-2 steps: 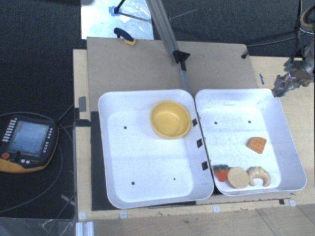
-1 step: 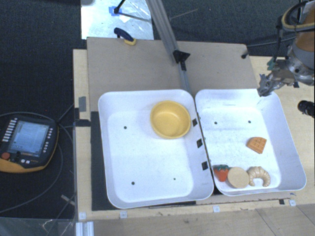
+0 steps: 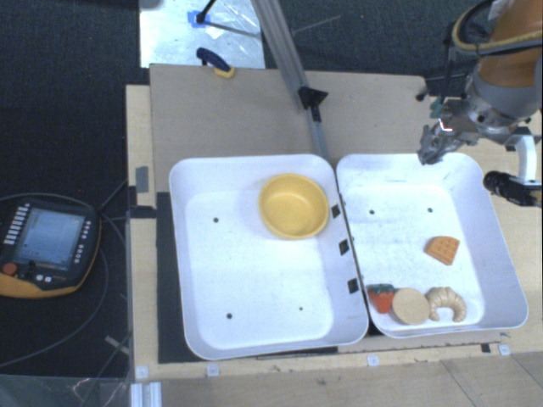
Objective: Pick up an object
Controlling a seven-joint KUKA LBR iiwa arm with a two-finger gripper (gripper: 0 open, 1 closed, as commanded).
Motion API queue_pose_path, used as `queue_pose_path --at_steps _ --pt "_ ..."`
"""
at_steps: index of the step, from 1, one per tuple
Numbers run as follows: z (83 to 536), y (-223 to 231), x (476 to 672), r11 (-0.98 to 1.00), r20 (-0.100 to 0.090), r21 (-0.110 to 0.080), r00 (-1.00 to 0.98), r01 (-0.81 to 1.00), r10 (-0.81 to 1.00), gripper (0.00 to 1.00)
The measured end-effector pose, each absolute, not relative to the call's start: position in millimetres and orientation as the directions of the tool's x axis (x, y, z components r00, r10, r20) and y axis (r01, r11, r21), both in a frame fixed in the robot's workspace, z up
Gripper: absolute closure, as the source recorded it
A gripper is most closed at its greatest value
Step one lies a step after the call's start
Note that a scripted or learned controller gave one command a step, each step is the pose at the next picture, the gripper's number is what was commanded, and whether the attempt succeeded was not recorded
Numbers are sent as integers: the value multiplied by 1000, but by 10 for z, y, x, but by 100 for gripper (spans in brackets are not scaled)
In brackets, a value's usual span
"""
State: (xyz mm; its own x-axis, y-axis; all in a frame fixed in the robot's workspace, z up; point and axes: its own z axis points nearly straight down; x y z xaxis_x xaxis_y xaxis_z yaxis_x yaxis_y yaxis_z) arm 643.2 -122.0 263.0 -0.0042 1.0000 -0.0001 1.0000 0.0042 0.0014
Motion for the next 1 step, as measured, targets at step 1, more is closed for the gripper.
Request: queue_pose_path --at_steps 1 --pt "2652 -767 6502 5 1 1 -5 1000 1000 100"
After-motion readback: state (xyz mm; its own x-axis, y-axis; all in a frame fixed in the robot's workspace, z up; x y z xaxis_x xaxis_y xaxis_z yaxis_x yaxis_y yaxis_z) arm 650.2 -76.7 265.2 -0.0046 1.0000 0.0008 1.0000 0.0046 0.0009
